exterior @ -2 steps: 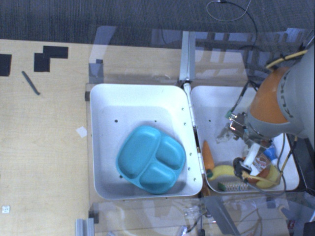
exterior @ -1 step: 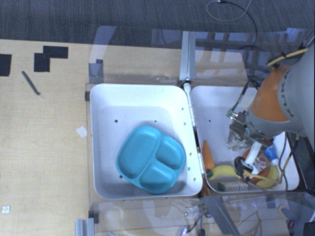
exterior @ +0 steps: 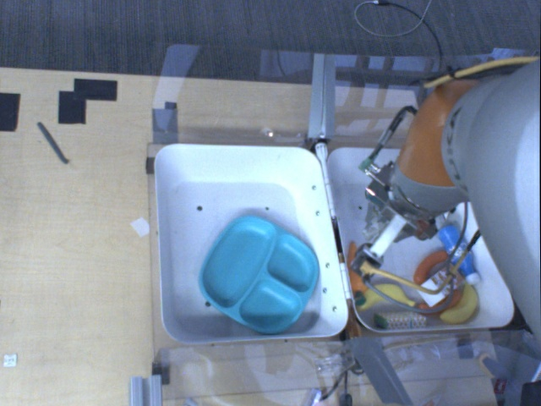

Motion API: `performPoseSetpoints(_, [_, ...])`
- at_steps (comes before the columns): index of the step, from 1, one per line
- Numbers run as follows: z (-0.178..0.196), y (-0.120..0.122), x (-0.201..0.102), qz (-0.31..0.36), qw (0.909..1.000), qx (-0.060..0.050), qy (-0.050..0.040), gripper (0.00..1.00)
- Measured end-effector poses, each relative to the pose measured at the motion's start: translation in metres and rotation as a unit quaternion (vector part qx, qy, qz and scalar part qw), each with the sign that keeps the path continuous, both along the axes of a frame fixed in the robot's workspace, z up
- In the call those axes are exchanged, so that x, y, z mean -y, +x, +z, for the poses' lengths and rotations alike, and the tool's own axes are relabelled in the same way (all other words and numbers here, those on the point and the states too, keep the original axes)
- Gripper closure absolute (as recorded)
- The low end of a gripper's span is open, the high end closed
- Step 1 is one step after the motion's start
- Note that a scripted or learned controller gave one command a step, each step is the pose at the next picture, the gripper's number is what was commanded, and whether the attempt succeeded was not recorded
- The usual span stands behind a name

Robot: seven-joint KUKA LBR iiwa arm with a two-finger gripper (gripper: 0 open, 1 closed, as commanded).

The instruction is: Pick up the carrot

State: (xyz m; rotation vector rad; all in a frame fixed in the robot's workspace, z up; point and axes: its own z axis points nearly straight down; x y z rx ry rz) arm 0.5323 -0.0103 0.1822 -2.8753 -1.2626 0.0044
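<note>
**Arm low over the crowded right bin**

The grey arm (exterior: 494,167) covers much of the right bin (exterior: 342,184), hiding part of its clutter. The gripper (exterior: 365,260) sits low near the bin's left wall; how its fingers stand cannot be told. A sliver of the carrot (exterior: 358,288) (mostly hidden) lies just below. A blue tray (exterior: 258,273) rests in the left bin (exterior: 182,227).

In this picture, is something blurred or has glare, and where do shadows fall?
Camera view: the grey arm at right is soft, close to the lens; pale reflections streak the clear panels behind the bins; the blue divided plate casts a soft shadow on the left bin.
</note>
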Motion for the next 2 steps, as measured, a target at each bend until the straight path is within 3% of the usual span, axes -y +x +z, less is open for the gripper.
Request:
performPoseSetpoints(1, [0.251, 0.021, -0.038, -0.011, 0.9999, 0.001, -0.0010, 1.00])
performPoseSetpoints(2, [0.250, 0.054, -0.047, 0.035, 0.9994, 0.001, -0.0008, 1.00])
